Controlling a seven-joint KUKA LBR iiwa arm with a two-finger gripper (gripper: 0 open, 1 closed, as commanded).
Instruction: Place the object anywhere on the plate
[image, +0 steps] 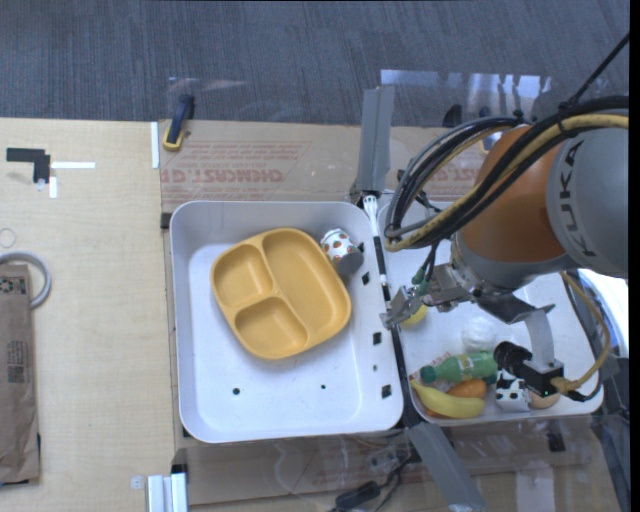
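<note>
The tool (408, 308) hangs low at the left edge of the right bin (585, 400), right by the wall the two bins share, with something small and yellowish (416, 314) at its tip; whether it grips that piece I cannot tell. Above it bulks the grey arm (600, 190) with its orange band, black cables looping over the wrist. Just below the tool, a cluster in the right bin: a banana (450, 403), a green bottle (462, 367), an orange piece beside them, a white lump (480, 329). Across the wall, the left bin (200, 400) carries the yellow divided plate (281, 292), nothing lying in its compartments. A small spotted ball (336, 241) sits touching the plate's upper right rim. Beyond, the table (90, 300).
</note>
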